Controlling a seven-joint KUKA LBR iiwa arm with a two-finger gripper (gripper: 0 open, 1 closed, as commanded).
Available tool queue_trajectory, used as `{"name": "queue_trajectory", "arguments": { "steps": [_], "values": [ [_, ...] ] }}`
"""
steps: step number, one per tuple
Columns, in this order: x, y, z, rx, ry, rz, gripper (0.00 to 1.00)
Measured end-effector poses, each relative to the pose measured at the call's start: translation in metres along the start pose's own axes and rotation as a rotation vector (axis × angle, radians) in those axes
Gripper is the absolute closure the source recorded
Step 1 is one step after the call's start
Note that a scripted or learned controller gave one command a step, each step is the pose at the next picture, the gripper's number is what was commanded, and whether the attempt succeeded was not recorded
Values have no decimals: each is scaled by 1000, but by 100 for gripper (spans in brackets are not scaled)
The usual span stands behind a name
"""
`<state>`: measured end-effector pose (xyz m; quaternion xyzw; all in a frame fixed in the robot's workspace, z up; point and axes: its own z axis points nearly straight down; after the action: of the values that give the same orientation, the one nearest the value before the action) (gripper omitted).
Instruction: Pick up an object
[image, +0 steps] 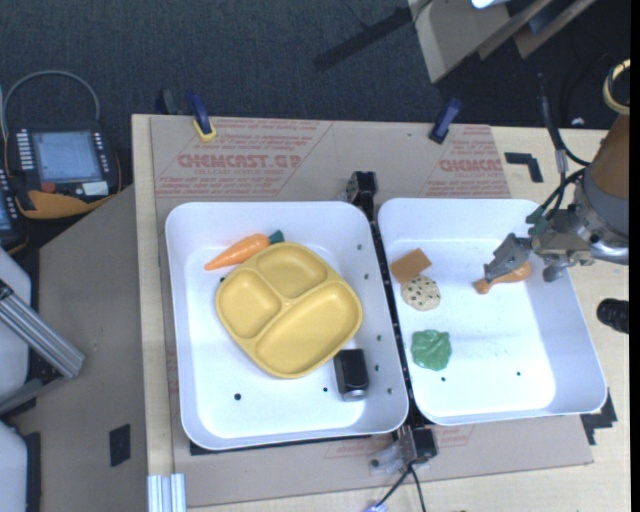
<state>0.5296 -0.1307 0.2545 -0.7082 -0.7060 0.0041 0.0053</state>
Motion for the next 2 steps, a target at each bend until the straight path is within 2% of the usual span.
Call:
{"name": "queue_trajectory", "arguments": {
  "steps": [1,2],
  "values": [
    [1,2,-7,-13,-2,-4,0],
    [1,9,52,-10,0,-3,0]
  ]
}}
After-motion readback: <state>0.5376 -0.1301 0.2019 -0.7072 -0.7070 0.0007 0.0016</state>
